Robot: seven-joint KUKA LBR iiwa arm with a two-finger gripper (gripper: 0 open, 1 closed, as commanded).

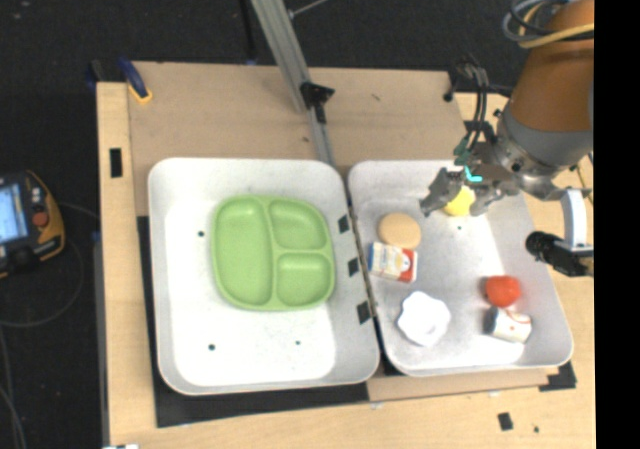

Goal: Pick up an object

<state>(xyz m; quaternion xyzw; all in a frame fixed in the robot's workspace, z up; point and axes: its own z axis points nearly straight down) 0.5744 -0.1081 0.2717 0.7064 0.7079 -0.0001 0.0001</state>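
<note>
The gripper (460, 195) hangs over the far part of the right bin (535, 352). Its two fingers look spread apart, with a small yellow thing (460, 201) sitting between them, low by the bin floor. I cannot tell if the fingers are squeezing it yet, so I would not call it picked up.

To do this step well, the fingers should close gently on both sides of the yellow thing, right at its middle, so it does not pop out. Then the arm should lift straight up and slowly.

Just to the left and nearer sits a round tan thing (400, 229), and a small carton (392, 261) lies just beyond it. The gripper should not bump them. A green plate (272, 252) lies in the left bin (185, 357), well away.
</note>
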